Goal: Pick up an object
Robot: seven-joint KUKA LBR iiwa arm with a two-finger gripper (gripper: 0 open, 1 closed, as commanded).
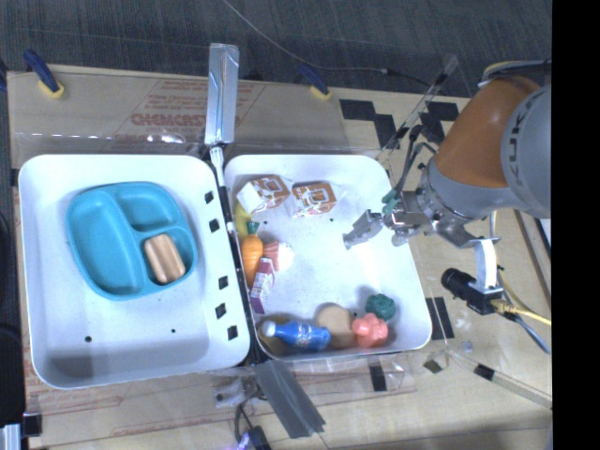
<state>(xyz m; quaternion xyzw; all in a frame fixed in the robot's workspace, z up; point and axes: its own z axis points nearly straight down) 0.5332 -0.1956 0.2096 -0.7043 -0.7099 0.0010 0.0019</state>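
My gripper (361, 232) hangs over the right bin (403, 279) at about three o'clock; whether it is released or clenched I cannot tell. At six o'clock lie a blue bottle (298, 336), a tan lump (336, 320), a pink toy (371, 330) and a green one (380, 306). A carrot (251, 253) sits at nine, two wrapped snacks (291, 195) at eleven.

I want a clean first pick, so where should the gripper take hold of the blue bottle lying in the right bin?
Probably the blue bottle at mid-body, from straight above, fingers across its narrow width. It lies on its side along the right bin's near wall, tan ball crowding one end.
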